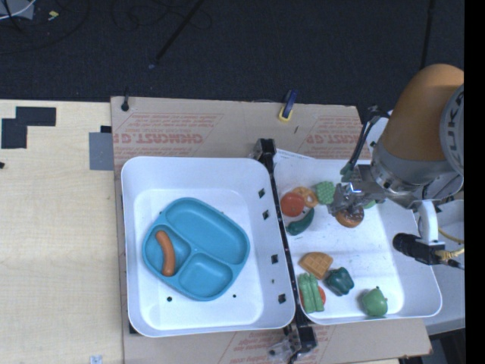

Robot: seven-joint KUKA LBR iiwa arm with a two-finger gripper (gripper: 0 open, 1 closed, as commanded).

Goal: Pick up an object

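Note:
My gripper (348,201) hangs over the upper middle of the right bin (413,298). Right beneath its tip lies a small round brown-orange piece (350,219); whether they touch I cannot tell. To its left are a light green piece (326,192), a red tomato (292,204), an orange piece (308,196) and a dark green curved piece (301,224). Nearer the front lie a tan waffle-like piece (316,263), a dark green pepper (339,280), a green and red piece (311,292) and a green apple (373,302).
The left bin (140,180) holds a blue divided plate (208,252) with an orange sausage (166,252) in its left compartment. A black divider (276,233) separates the bins. The arm's orange band (424,120) rises at the right.

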